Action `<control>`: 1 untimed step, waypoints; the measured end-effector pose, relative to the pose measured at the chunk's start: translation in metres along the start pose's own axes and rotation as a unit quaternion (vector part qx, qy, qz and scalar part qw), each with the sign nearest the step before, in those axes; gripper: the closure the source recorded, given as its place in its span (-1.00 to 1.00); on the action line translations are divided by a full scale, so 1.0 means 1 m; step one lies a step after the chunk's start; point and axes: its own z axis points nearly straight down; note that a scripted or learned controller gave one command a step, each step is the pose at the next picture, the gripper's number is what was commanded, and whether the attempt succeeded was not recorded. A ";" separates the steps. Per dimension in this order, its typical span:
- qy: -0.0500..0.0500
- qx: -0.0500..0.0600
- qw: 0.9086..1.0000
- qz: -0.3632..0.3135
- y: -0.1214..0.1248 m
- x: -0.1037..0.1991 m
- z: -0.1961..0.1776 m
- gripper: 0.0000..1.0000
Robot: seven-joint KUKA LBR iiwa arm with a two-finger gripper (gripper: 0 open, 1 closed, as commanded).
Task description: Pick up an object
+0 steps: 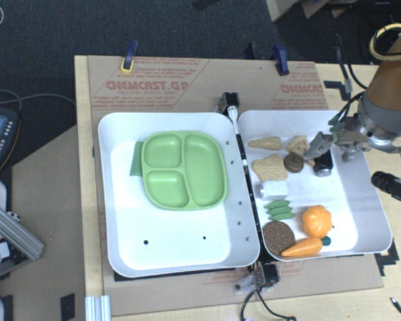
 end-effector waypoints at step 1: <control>-0.001 -0.007 1.000 -0.002 0.003 0.000 -0.008 -1.00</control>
